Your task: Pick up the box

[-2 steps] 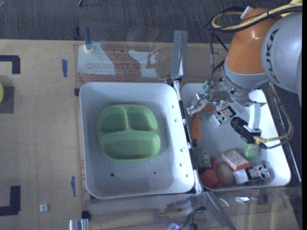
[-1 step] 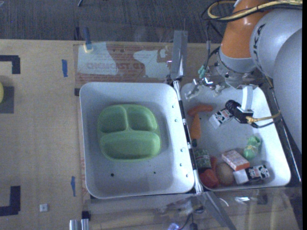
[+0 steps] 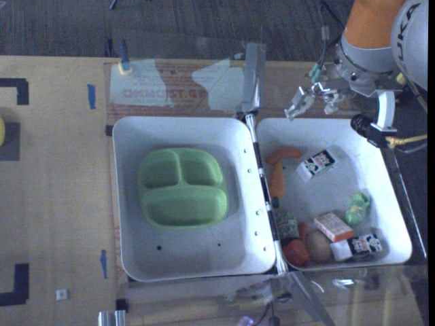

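The small orange-and-white cardboard box (image 3: 334, 226) lies flat, slightly askew, in the right white bin (image 3: 394, 182), toward its near edge, beside a brown rounded item (image 3: 317, 244) and a black-and-white patterned carton (image 3: 360, 246). The metal pincer (image 3: 314, 101) hangs above the bin's far rim, fingers spread, pinching nothing.

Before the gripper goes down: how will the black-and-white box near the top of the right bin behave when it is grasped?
The black-and-white box looks small and flat-sided, so probably stiff and light. It lies apart from the other items, tilted, so it may slide on the smooth right bin.
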Available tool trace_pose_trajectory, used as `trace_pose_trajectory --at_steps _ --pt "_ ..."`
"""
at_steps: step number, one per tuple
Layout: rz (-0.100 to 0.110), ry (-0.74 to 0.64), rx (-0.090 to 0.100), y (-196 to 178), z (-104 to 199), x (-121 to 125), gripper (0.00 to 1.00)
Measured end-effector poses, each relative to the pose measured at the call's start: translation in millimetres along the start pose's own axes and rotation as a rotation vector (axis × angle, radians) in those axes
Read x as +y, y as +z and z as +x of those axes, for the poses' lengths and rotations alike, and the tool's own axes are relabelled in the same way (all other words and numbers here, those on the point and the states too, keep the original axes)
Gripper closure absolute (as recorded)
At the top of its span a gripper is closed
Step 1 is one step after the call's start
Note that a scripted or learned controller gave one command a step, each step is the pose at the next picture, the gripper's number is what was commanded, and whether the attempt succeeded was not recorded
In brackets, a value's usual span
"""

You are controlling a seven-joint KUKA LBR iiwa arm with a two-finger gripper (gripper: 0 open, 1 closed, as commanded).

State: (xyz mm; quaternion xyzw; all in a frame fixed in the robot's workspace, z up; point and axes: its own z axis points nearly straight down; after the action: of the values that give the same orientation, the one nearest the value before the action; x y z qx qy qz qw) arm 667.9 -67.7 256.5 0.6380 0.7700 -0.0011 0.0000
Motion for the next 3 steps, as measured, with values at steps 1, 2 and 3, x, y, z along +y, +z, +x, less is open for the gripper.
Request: trace_pose_trajectory --at_steps 1,2,3 --pt "0.0 0.044 0.001 165 -63 -18 0.0" --pt "-0.004 -0.071 -0.001 172 -91 -98 0.0" --pt "-0.007 0.226 0.001 171 -76 -156 0.0"
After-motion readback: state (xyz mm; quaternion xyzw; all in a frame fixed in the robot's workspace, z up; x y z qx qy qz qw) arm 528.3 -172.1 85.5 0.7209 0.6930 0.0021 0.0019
